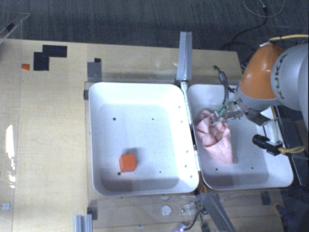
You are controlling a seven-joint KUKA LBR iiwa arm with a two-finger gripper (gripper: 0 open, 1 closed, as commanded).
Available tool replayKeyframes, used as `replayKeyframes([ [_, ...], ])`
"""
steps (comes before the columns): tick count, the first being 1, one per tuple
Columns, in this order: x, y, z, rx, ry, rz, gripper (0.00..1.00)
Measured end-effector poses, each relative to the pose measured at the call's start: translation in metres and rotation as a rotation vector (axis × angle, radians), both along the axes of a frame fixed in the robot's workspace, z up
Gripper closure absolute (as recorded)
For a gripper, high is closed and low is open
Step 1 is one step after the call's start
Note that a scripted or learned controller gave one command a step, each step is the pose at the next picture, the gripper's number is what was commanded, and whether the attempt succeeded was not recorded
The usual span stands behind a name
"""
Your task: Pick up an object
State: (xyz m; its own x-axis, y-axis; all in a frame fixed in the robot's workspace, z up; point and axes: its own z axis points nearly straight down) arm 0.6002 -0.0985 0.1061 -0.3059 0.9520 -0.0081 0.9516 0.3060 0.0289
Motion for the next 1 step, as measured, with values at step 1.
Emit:
replayKeyframes([
  [1, 0.0144, 0.0324, 0.0948, -0.001, 0.018, -0.025, 1.00],
])
